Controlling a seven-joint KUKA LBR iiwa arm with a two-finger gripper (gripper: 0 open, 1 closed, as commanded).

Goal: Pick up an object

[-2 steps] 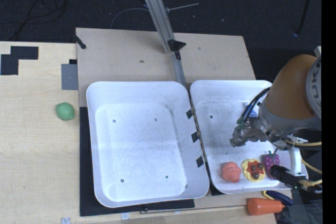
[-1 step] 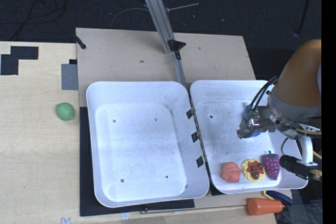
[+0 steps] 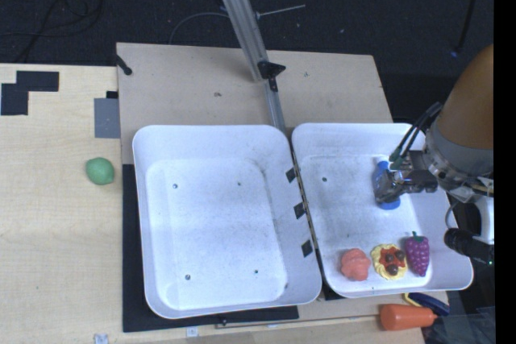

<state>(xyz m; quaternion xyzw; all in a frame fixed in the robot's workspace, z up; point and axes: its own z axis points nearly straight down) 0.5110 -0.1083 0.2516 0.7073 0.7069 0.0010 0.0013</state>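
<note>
1. There was a small blue object (image 3: pixel 388 188) in the right bin (image 3: pixel 339 147), up toward its right side, with most of it hidden under the gripper.
2. The gripper (image 3: pixel 386 188) sat right on top of that blue thing, coming in from the right. Honestly couldn't tell from this angle if the claw was apart, together or actually clamped on it, way too small and dark.
3. Behind it the arm (image 3: pixel 472 113) showed its orange band at the right edge, with grey wrist hardware and black cables just below.
4. Along the near edge of the same bin sat three toys in a row: a pinkish-red lump (image 3: pixel 354 263), a yellow piece with red bits on it (image 3: pixel 390 260), and a purple grape bunch (image 3: pixel 417 253), well apart from the gripper.
5. The left bin (image 3: pixel 153 142) sat just beside the right one, edges touching.
6. Out on the bench, a green ball (image 3: pixel 100 171) lay left of the left bin, and an orange carrot-looking toy (image 3: pixel 405 317) lay just in front of the right bin.
</note>
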